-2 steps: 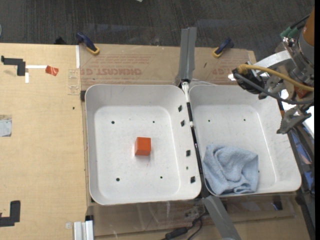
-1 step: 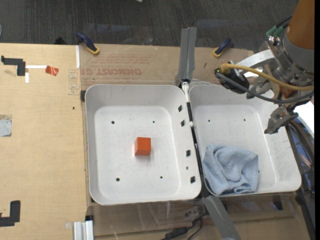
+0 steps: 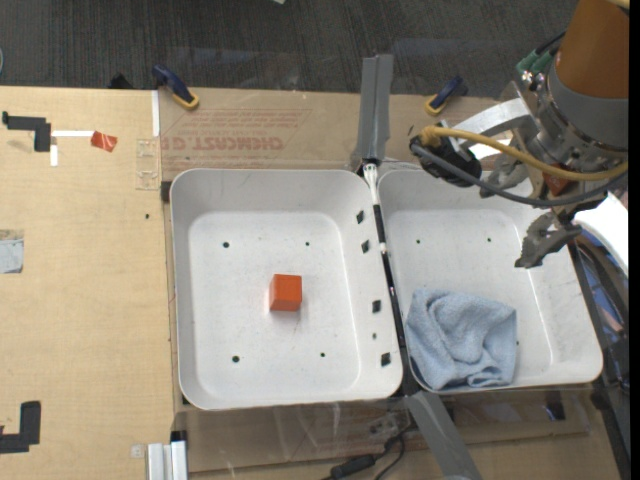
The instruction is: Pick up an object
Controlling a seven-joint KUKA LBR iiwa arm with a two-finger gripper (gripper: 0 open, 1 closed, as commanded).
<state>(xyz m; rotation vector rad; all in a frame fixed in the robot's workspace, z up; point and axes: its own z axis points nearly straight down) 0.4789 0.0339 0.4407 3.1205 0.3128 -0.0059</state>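
Hovering over the right bin, nothing grabbed yet
Claw (image 3: pixel 548 240) state impossible to tell; best to drop straight onto the blue cloth (image 3: pixel 465 338), pinch a raised fold, lift slowly

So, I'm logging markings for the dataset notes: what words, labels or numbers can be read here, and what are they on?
Red print on the cardboard sheet behind the left bin: two lines that look mirrored or upside down, too blurred to read reliably.
Red tag on the bench at left: too small to show any text.
No other readable text.
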